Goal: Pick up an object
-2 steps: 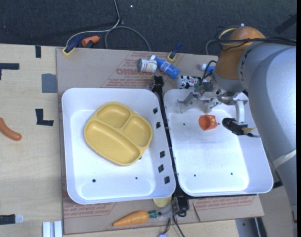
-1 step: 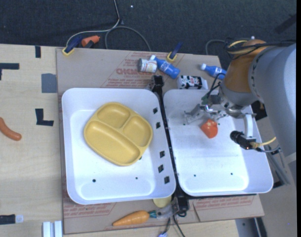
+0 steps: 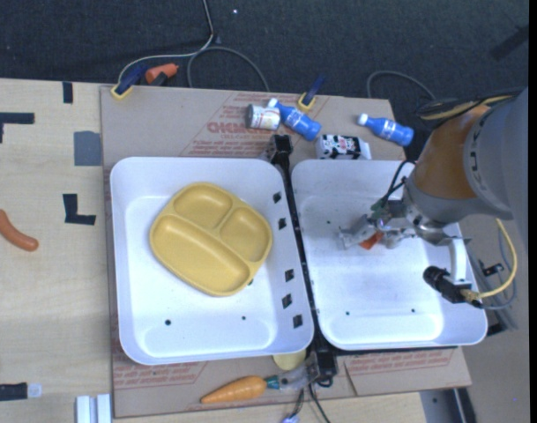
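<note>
My gripper (image 3: 363, 234) is low inside the right bin (image 3: 383, 324), near its upper middle. The grey arm with its orange band (image 3: 444, 161) reaches in from the right. A small red-orange object (image 3: 368, 244) lies on the bin floor right at the gripper's tip, touching or nearly touching it. I cannot see whether the object is held. A yellow divided plate (image 3: 212, 236) lies in the left bin (image 3: 197, 342), well away from the gripper.
Beyond the bins' far edge lie a white bottle (image 3: 263, 115), two blue bottles (image 3: 302, 122) (image 3: 387, 129) and a small black-and-white box (image 3: 343, 147). A carrot (image 3: 234, 390) lies by the near edge, a sausage (image 3: 14, 230) on the bench at far left. Cables hang beside the right bin.
</note>
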Available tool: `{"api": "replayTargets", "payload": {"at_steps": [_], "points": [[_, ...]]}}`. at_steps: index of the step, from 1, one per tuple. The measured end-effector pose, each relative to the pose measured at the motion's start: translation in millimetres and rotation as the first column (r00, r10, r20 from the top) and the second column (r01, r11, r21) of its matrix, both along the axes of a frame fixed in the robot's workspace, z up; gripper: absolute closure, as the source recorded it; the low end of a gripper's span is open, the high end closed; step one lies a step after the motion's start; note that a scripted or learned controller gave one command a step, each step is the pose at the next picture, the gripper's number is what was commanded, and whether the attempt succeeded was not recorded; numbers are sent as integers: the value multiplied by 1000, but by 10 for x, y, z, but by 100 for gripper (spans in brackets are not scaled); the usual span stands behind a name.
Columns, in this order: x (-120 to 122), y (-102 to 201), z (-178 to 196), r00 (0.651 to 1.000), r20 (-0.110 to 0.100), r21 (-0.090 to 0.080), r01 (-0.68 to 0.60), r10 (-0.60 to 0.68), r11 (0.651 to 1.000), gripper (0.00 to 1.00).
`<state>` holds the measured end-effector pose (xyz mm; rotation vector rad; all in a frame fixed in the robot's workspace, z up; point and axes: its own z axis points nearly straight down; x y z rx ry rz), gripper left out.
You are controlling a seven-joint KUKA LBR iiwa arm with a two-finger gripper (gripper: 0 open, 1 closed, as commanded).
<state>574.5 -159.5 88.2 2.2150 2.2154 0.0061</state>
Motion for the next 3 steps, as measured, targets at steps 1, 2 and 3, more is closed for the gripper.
{"api": "replayTargets", "payload": {"at_steps": [1, 2, 3], "points": [[551, 143, -16, 1000, -5, 1, -3, 3, 1000, 0], [74, 80, -3, 1000, 0, 0, 0, 0, 1000, 0], [355, 195, -14, 1000, -6, 0, -1, 1, 1000, 0]]}}
